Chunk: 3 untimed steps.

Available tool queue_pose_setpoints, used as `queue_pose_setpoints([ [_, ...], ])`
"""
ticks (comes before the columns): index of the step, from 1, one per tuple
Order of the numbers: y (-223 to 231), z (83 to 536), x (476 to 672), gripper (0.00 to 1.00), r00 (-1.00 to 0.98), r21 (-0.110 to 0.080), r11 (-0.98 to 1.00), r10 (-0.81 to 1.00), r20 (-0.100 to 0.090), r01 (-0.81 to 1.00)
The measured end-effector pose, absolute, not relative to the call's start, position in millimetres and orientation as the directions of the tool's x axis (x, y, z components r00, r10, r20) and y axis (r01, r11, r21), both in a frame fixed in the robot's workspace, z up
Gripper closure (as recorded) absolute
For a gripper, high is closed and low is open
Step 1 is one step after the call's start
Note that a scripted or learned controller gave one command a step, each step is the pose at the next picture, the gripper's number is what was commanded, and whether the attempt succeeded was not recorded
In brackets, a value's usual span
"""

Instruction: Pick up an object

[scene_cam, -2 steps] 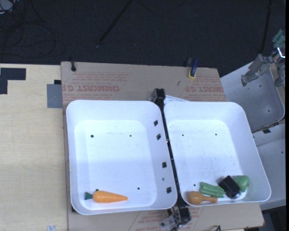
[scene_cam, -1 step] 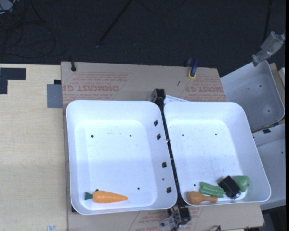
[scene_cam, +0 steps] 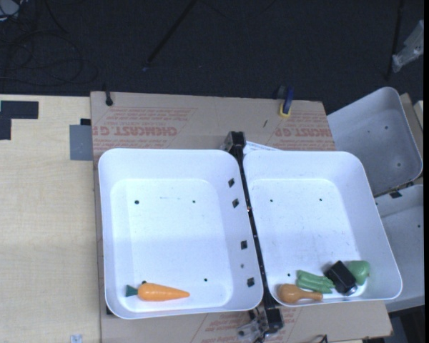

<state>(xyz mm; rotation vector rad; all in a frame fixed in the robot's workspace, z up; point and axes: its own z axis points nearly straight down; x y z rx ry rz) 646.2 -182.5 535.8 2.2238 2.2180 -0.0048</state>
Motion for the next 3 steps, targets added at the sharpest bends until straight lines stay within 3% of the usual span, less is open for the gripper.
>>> queue_pose_setpoints([
  [1,-179,547,644.6,1.00,-0.004,-0.005,0.004,1.000,-0.001,1.000],
  [3,-42,537,644.0,1.00,-0.005,-0.005,0.005,1.000,0.001,1.000],
])
